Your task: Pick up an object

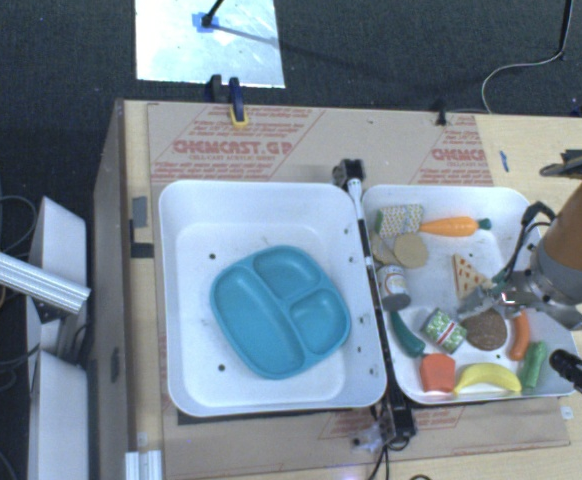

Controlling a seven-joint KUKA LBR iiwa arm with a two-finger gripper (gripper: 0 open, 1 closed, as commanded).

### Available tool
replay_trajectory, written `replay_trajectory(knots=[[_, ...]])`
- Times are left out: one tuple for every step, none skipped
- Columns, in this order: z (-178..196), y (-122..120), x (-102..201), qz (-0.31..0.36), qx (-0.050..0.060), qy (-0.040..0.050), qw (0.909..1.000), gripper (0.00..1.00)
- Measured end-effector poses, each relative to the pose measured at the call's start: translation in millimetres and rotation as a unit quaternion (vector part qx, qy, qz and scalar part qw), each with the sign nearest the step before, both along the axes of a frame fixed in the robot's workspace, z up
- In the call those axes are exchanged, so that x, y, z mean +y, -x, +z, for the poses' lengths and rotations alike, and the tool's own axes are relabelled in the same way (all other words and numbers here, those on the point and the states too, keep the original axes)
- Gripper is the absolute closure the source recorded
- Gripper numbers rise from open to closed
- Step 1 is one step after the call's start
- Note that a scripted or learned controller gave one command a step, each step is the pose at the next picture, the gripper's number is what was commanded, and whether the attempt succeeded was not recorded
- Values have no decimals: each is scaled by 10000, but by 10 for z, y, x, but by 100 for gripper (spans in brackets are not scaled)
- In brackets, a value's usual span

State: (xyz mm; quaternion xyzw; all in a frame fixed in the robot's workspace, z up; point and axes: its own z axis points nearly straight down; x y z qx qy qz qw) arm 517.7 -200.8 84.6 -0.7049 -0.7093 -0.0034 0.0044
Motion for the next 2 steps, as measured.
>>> replay_trajectory(knots=[[96,-637,227,-12,-23,56,10000,0],[209,-648,218,-5,-41,62,10000,100]])
